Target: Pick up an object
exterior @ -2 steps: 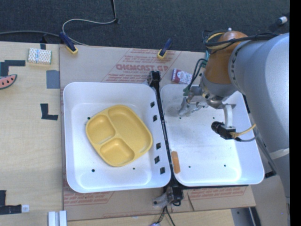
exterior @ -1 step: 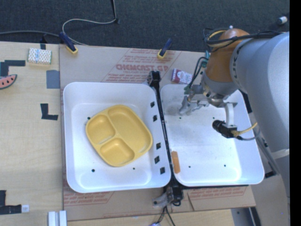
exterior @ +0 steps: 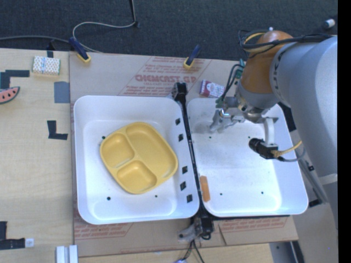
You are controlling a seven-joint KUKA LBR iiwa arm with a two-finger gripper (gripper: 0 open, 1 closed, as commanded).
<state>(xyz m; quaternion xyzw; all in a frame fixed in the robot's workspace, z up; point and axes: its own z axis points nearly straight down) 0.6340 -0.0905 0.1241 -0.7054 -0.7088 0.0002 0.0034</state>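
On the desk: two white bins stand side by side, touching along a black middle divider.
Left bin (exterior: 88,201): one yellow plate (exterior: 138,156) with three compartments lies near its centre, turned at a slant, apart from all four walls.
Right bin (exterior: 290,201): one small orange object (exterior: 204,188) lies at the left wall, just beside the divider, in the lower half.
Pincer (exterior: 218,124): it hangs over the upper left part of the right bin, well apart from the orange object; nothing is visible between the fingers, and how far they stand apart I cannot tell.
Count: two bins, one plate, one orange object.
Open room: right bin floor is bare in the middle and the lower right; left bin has free floor all around the plate.
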